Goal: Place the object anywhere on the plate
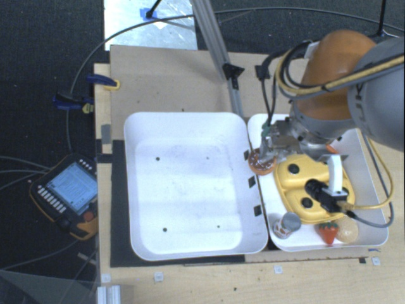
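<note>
Brown ring-shaped object (pixel 261 164): small and round, it lies at the left edge of the right shallow white bin (pixel 366 170), close to the wall shared with the left shallow white bin (pixel 190 189).
Pincer (pixel 268 145): directly above the ring, at or just over its upper side. Whether it is spread or pressed together cannot be told.
Yellow moulded plastic plate (pixel 295 173): just right of the ring, in the same bin.
Near rim: small grey cup (pixel 288 223), red strawberry-shaped toy (pixel 328 232), pale round ball (pixel 347 232).
Table (pixel 164 81): tan board under both bins.
</note>
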{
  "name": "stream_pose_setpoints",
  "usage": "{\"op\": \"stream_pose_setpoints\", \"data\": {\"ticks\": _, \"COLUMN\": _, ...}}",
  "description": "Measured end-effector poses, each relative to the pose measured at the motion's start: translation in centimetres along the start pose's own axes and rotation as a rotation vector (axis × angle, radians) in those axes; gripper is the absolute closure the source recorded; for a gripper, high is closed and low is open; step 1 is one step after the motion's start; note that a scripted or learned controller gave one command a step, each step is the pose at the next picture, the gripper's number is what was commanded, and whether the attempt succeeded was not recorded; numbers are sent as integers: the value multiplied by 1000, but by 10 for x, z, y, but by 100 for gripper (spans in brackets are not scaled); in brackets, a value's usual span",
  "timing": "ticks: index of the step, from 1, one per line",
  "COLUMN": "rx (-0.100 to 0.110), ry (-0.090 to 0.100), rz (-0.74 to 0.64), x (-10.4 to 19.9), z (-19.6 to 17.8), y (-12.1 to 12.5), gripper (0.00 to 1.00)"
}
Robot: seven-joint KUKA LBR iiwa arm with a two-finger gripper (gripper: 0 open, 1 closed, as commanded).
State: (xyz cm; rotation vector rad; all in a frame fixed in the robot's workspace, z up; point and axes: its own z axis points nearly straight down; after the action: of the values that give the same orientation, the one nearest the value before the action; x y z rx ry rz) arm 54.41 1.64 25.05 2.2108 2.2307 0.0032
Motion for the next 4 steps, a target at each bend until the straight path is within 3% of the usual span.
{"op": "stream_pose_setpoints", "data": {"ticks": 1, "rx": -1, "ry": 0, "rz": 0, "x": 39, "z": 3, "y": 21, "gripper": 100}}
{"op": "stream_pose_setpoints", "data": {"ticks": 4, "rx": -2, "ry": 2, "rz": 0, "x": 195, "z": 30, "y": 87, "gripper": 100}}
